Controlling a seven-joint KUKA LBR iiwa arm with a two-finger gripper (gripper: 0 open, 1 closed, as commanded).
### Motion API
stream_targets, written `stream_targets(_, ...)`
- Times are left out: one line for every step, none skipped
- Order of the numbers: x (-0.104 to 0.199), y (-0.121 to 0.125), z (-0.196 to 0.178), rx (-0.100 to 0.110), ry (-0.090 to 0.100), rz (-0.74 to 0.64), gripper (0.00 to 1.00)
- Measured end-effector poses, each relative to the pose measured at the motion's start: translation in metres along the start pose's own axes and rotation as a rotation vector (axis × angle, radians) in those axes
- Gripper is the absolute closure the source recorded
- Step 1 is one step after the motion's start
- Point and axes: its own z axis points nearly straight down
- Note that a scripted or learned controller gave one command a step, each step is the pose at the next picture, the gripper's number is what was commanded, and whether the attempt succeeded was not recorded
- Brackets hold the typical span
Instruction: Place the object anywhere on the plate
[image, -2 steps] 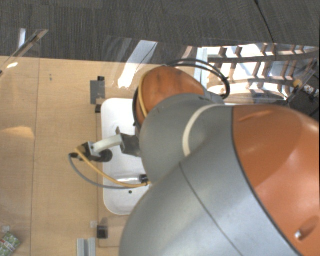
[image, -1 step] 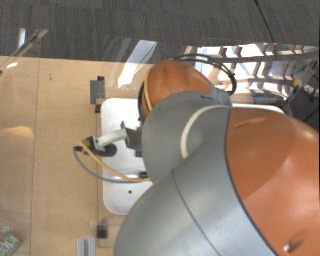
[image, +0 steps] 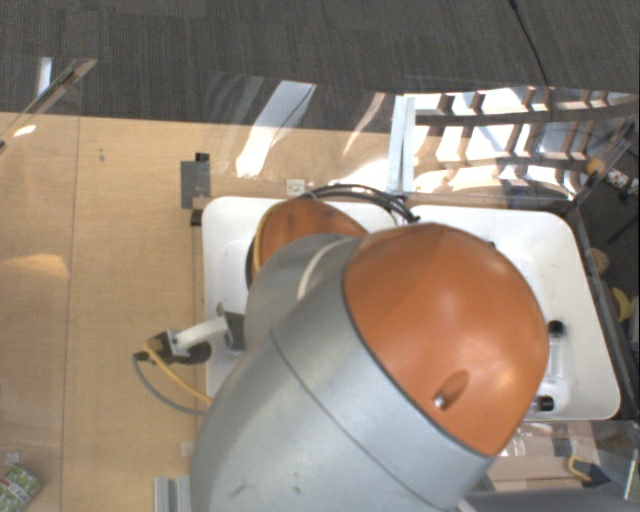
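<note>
My arm's grey body (image: 300, 420) and its big orange band (image: 440, 330) rise close under the camera and cover most of both white bins. A second orange part (image: 300, 225) of the arm pokes out behind it over the left bin (image: 225, 220). Of the right bin (image: 570, 260) I see just the far and right rim and a strip of bare floor. Whatever lies on the bin floors under the arm is hidden from me.
A white fitting with yellow and black cables (image: 190, 345) sticks out over the bench left of the left bin. A small black bracket (image: 197, 180) sits on the wooden bench (image: 100, 260) beyond the bin's far left corner. A metal frame (image: 520, 130) stands at the back right.
</note>
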Motion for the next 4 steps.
stream_targets(0.001,-0.001,-0.011,0.002,0.001,-0.008,1.00)
stream_targets(0.037,0.011,0.000,-0.001,-0.001,-0.009,1.00)
stream_targets(0.110,0.028,0.002,0.001,0.001,0.031,1.00)
stream_targets(0.158,0.042,0.005,0.001,-0.010,0.061,1.00)
